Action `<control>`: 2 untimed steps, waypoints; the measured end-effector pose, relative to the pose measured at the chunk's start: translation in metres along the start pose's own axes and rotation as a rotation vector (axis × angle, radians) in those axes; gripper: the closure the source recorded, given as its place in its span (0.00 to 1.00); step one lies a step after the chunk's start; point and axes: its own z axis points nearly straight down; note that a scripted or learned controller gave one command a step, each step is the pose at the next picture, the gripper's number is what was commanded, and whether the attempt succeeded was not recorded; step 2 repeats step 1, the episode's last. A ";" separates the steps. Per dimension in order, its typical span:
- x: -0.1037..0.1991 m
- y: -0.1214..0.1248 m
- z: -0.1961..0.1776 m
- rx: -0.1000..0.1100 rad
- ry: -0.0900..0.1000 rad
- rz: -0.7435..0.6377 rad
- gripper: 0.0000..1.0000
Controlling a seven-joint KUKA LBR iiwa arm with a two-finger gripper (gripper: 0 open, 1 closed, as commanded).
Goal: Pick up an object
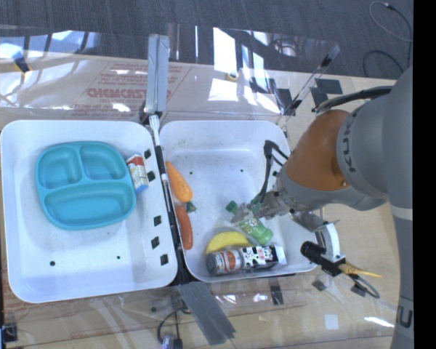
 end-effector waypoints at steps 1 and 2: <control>0.051 0.055 -0.088 -0.001 0.000 0.037 1.00; 0.051 0.055 -0.088 -0.001 0.000 0.037 1.00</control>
